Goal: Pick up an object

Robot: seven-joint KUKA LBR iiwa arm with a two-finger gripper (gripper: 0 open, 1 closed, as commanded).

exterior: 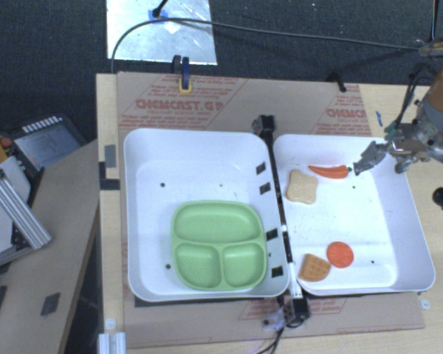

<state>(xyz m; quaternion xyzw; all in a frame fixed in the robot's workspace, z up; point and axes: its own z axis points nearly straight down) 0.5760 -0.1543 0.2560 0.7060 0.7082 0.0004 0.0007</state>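
Landmark: cardboard sheet under the bins. Yellow-handled clamp on its far edge. Shiny metal plate beyond that edge, black cable looping over it. Aluminium extrusion and dark device left of the sheet.

Arm cut off at the right edge; tool too small and blurred to read.
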